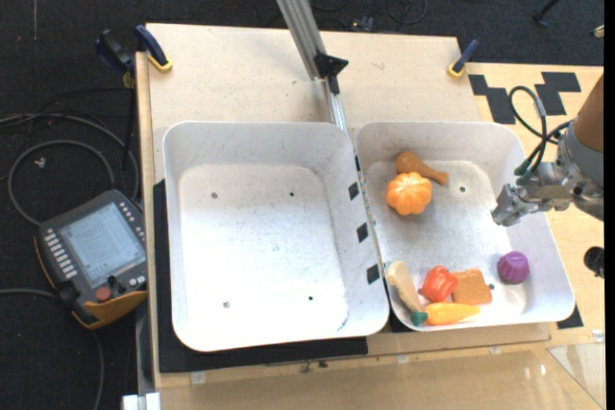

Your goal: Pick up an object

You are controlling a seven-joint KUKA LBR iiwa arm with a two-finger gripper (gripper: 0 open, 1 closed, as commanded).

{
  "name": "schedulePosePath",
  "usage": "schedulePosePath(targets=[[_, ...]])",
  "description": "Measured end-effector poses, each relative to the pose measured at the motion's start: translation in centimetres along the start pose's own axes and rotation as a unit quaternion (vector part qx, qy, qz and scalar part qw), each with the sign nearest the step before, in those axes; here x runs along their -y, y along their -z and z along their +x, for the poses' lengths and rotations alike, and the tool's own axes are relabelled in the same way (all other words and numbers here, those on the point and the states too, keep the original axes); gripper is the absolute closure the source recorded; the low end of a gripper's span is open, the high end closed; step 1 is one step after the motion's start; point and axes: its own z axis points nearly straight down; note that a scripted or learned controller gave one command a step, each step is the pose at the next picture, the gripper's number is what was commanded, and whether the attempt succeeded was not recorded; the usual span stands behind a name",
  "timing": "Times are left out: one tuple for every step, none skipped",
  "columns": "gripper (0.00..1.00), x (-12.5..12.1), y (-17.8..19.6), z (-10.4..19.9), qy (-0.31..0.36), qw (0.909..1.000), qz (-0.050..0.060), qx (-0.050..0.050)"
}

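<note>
The right bin (480, 141) holds an orange pumpkin (409, 194) with a brown pear-shaped piece (419, 166) just behind it. Along the front wall lie a red pepper (438, 283), an orange block (472, 287), a carrot (450, 312) and a pale banana-like piece (404, 284). A purple ball (513, 267) rests near the right wall. My gripper (507, 209) hangs over the right side of this bin, above and slightly left of the purple ball, with nothing seen in it.
The left bin (192, 149) sits beside it, sharing a dividing rim with black markers (363, 230). A slanted metal pole (293, 0) crosses the bench's back. A teach pendant (91, 250) lies left of the bench.
</note>
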Motion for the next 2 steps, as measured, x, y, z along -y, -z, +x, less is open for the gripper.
schedulePosePath(targets=[[1.00, -0.2, 4.4, 0.0, 0.000, 1.0000, 0.001, 0.000], [1.00, -0.7, 2.7, 5.2, 0.002, 1.0000, 0.004, -0.002]])
